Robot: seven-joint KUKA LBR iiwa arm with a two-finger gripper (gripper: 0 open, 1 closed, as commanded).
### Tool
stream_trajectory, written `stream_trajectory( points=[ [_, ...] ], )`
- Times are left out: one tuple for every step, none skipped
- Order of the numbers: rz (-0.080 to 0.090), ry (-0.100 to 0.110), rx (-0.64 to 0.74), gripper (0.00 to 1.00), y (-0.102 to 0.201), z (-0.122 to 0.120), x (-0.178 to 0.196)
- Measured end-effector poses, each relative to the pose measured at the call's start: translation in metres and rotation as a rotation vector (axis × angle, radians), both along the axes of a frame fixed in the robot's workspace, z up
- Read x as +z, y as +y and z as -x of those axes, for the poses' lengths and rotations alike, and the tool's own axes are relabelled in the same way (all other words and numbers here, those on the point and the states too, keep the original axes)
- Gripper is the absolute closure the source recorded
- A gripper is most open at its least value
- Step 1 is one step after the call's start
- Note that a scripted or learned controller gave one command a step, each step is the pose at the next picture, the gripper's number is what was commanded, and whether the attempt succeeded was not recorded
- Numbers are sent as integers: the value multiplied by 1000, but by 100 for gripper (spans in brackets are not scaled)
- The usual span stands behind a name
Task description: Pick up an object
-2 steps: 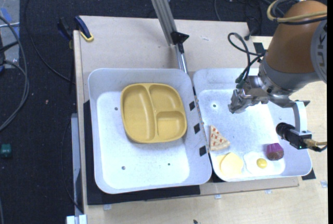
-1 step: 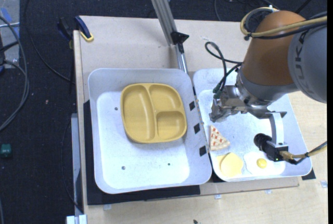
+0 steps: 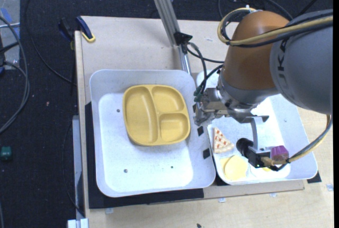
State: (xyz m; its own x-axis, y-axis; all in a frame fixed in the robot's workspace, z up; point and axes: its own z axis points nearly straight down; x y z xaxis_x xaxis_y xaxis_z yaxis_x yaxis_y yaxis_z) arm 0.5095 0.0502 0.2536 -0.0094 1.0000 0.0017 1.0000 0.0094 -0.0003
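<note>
In the right bin (image 3: 300,131) lie a toy pizza slice (image 3: 221,140), a round yellow piece (image 3: 235,167) and a small purple block (image 3: 279,154), all near the front. My gripper (image 3: 203,114) hangs over the right bin's left rim, just above and left of the pizza slice. Nothing shows between its tips. The bulky wrist and arm hide the middle and back of the right bin.
A yellow divided plate (image 3: 156,114) rests in the left bin (image 3: 143,171). A slanted metal rail (image 3: 165,5) rises behind the bins. Cables run across the dark floor beyond the bench.
</note>
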Motion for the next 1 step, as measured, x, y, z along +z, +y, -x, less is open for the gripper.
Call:
stream_trajectory(
  points=[
    [1, 2, -2, 100, 43, 5, -8]
  ],
)
